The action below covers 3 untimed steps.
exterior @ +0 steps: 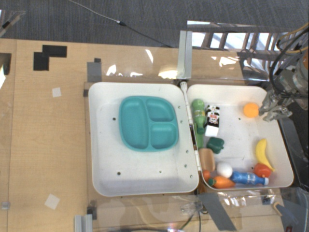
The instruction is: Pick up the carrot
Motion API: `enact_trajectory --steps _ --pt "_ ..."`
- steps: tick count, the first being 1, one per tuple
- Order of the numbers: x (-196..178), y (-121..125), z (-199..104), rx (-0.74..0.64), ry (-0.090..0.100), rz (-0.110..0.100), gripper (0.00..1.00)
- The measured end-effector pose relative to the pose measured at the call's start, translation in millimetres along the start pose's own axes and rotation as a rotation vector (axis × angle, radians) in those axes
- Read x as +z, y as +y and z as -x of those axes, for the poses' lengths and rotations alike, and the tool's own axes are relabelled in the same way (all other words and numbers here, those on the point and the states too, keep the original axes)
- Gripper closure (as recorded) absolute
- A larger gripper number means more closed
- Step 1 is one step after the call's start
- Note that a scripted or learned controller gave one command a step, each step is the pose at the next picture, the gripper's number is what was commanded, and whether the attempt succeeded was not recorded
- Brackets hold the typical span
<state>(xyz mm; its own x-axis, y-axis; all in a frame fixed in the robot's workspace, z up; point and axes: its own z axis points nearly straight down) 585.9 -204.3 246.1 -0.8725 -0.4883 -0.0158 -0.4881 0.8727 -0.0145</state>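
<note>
At the right edge of the right bin [286,178], the tool [274,111] is seen hanging over the rim, just beside an orange ball [251,110] that lies on the bin floor. Whether its fingers are spread or pressed together cannot be told, since they are blurred against the metal frame; nothing is seen between them.

The carrot [221,181] is found well apart from the tool, at the near edge of the same bin, lying on its side close to the dividing wall. A white egg [224,169] is seen just above it, and a blue bottle [248,179] with a white cap is laid beside it to the right. A red tomato [262,170] sits near the bottle's far end, with a banana [262,152] just above that. A brown wooden block [206,158] is placed against the divider next to the carrot.

Farther back along the divider, a green cucumber [198,115], a black and white carton [212,117] and a dark green pepper [215,144] are grouped.

A teal divided plate [148,123] is set in the middle of the left bin [106,178]. Both bins are borne by the pale wooden tabletop [43,153].
</note>
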Motion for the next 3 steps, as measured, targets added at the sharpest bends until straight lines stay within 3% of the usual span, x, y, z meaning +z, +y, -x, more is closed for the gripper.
enact_trajectory --steps 1,2,3 --pt "-156 -27 46 -0.218 0.000 0.003 1.00" --pt "-2 -27 50 -0.522 0.007 0.019 1.00" --pt "-109 -23 39 -1.038 -0.001 0.006 1.00"
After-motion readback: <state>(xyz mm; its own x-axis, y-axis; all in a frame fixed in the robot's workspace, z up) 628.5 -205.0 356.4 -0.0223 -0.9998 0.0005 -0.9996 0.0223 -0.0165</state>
